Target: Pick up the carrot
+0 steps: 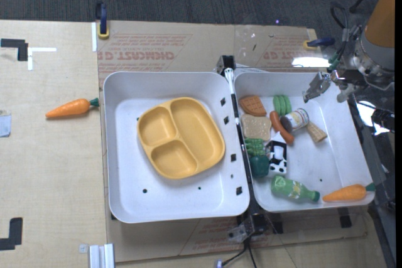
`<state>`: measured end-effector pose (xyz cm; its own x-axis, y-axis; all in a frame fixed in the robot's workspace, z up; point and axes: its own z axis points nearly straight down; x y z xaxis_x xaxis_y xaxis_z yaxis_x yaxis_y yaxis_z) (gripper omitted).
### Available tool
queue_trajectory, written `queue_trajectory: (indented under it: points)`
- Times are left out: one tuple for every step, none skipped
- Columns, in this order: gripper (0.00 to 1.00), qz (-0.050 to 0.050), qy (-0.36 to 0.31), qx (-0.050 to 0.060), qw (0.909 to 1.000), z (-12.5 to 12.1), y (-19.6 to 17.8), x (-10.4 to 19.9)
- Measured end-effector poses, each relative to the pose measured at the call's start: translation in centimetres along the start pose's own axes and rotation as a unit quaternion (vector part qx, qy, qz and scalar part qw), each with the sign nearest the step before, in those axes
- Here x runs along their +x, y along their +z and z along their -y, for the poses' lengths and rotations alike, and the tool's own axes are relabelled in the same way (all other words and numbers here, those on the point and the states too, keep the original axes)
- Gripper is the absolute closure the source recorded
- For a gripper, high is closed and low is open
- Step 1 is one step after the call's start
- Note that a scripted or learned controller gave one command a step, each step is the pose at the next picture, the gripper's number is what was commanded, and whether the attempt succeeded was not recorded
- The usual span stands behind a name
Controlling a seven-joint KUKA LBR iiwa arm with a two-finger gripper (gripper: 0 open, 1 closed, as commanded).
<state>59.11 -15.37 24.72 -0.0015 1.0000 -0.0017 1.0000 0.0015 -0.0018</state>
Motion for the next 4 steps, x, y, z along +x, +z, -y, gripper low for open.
queue_trajectory:
  points:
    - [0.00,0.000,-0.227,-0.001,0.9739,5.6,7.7,-3.6]
    - [0.00,0.000,-0.279,-0.002,0.9603,10.1,12.4,-6.8]
    - [0.00,0.000,-0.368,-0.002,0.9300,11.1,15.5,-6.6]
    - [0.00,0.002,-0.516,-0.003,0.8566,11.0,15.5,-5.3]
